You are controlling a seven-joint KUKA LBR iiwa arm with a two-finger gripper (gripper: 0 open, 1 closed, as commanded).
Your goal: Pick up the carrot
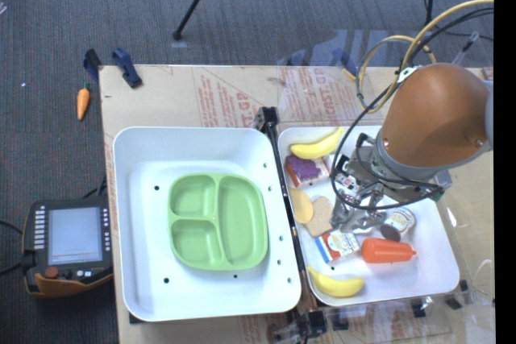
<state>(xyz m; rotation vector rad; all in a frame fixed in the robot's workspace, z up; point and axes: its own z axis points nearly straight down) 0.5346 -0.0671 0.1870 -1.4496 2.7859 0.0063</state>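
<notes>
My gripper (352, 215) hangs low over the right bin (446, 254), with my arm's orange band (435, 115) bulking above it and hiding much of the bin's far right. The metal fingers point down toward the clutter in the bin's middle; whether they are open or closed I cannot tell, since they blur into the items beneath, and I see nothing clearly between them.

The carrot (388, 250) lies on its side in the near part of the right bin, just to the right of and nearer than my gripper, its tip pointing right. It is apart from my fingers. Just left of it sits a small carton (335, 244), and nearer still, by the near wall, a banana (336, 283). A second banana (317, 145) lies at the far edge of the bin. Below that is a purple item (303, 168), then a pale round slice (301, 206) and a tan slice (321, 215) beside it.

The left bin (137, 173) holds a green divided plate (218, 221), lying flat in its middle.

Off the bench, on the carpet to the far left, lies another small carrot-shaped toy (82, 101). A tablet (71, 242) sits on the floor to the near left.
</notes>
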